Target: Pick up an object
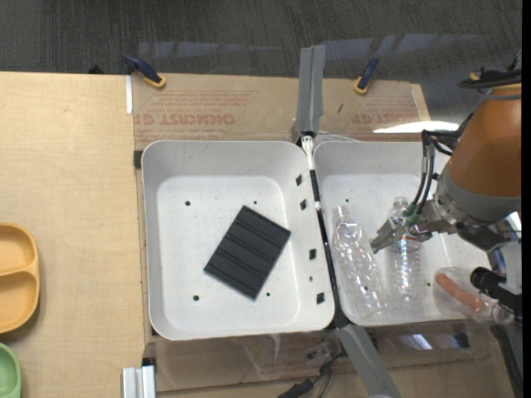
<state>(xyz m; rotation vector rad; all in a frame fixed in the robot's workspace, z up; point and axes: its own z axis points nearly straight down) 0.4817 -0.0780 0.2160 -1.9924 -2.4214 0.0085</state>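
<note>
Reaching from right over right bin (328, 222) | pincer (397, 232) above clear bottles (404, 264) | finger state unclear

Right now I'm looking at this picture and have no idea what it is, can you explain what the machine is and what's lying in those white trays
This is one picture from a camera fixed above a workbench, looking down at a slant. The grey and orange shape at the right is a robot arm; its gripper, a two-finger claw, hangs low in the right bin. Its job is to pick something up.

Two shallow white bins sit side by side. The left bin holds a black ribbed block, lying flat and turned at an angle. In the right bin lie two clear plastic bottles, one beside the gripper, and a pinkish tube-shaped object near the right edge.

I cannot tell whether the gripper holds anything. A yellow tray sits on the bench at far left.
</note>
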